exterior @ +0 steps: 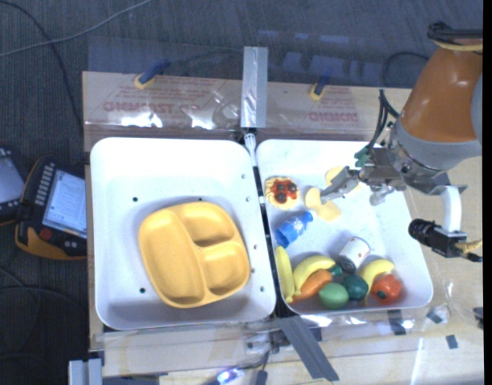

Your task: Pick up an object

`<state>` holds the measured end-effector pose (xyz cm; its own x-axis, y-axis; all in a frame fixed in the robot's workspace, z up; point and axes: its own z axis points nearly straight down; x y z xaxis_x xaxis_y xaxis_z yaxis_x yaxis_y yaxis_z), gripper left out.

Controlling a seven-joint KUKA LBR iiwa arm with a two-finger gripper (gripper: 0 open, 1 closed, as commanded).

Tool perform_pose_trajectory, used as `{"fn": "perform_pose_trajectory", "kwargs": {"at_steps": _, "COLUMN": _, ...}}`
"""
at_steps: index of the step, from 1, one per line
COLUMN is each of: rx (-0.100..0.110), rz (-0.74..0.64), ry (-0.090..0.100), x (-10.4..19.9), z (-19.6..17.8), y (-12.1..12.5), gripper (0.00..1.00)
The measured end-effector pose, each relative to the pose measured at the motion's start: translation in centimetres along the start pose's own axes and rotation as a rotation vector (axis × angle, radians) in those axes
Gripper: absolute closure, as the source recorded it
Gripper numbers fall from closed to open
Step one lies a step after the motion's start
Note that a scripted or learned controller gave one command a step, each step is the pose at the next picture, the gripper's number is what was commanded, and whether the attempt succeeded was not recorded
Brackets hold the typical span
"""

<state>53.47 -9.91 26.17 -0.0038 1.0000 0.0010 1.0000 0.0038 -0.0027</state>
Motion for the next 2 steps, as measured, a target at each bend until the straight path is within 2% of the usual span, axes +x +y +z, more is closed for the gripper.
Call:
{"fn": "perform_pose_trajectory", "kwargs": {"at_steps": 1, "rx": 0.001, "rz": -0.183, "ry": 0.001, "x": -0.4, "z": 11.9, "y": 1.6, "gripper": 0.00}}
{"fn": "perform_pose_trajectory", "kwargs": {"at_steps": 2, "rx": -0.012, "rz": -0.213, "ry": -0.001, "x": -2.6, "z": 16.8, "y": 9.9, "gripper": 0.00}}
